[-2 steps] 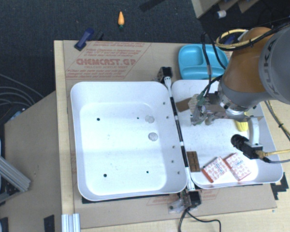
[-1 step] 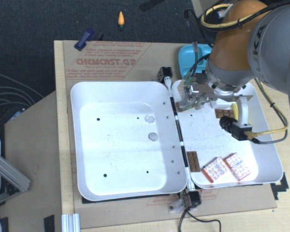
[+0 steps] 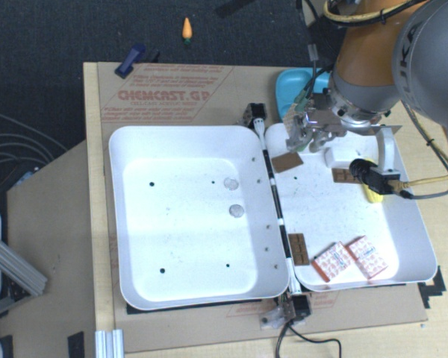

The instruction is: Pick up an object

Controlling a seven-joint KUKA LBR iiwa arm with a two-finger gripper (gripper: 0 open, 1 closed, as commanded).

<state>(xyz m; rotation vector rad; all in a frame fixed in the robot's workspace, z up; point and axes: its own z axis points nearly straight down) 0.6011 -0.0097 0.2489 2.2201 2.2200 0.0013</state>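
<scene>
The grey and orange arm [image 3: 373, 43] reaches in from the right. Its gripper [image 3: 305, 136] hangs low over the far left corner of the right bin [image 3: 343, 222]. The gripper is small and dark here, so it is not clear if it is spread or pressed together.

A flat brown card [image 3: 287, 162] lies just under the gripper, close to the wall between the two bins. It may be touching the gripper, but the view is too poor to be sure. A small brown piece [image 3: 342, 174] lies a little to the right of the card. A yellow thing [image 3: 373, 193] sits near it, further right.

At the near end of the right bin, a brown block [image 3: 297, 247] rests against the left wall. Beside it lie a first red and white packet [image 3: 334, 261] and a second red and white packet [image 3: 367, 256], touching each other.

The left bin [image 3: 179, 222] holds two little round grey things, one [image 3: 231, 183] just behind the other [image 3: 237, 211], near its right wall.

A light blue thing [image 3: 291, 88] sits behind the right bin, partly hidden by the arm. Both bins rest on a brown board [image 3: 172, 88] with red writing.
</scene>
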